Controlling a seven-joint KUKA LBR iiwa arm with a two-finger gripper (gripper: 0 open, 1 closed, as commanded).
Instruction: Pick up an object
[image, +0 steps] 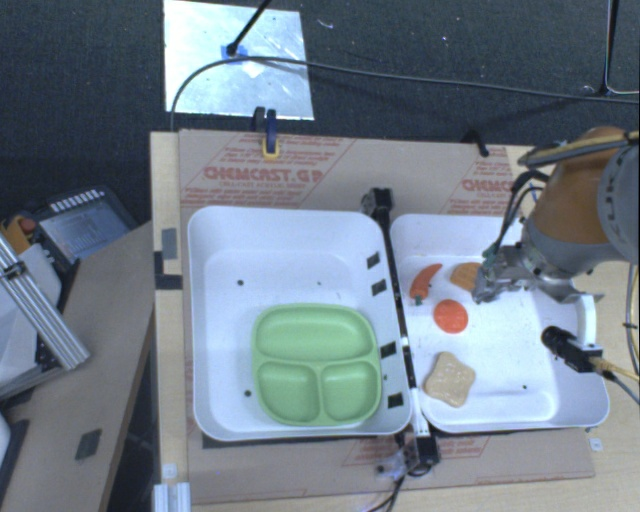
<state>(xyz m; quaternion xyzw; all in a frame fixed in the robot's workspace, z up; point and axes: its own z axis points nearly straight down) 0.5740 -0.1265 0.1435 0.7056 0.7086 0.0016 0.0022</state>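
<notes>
One toast slice (449, 379), one tomato (451, 316), one carrot (424, 281) — pincer (484, 290) grip state unclear.

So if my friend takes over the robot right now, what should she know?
Gripper: low in the right bin, beside the small orange piece. I can't tell if it's open, and nothing is seen held.
Things in the right bin: red pepper-like piece, orange-red round slice, tan toast-like piece.
Left bin: a green divided tray.
Done: nothing lifted yet.
Left: grab one object and raise it.
</notes>
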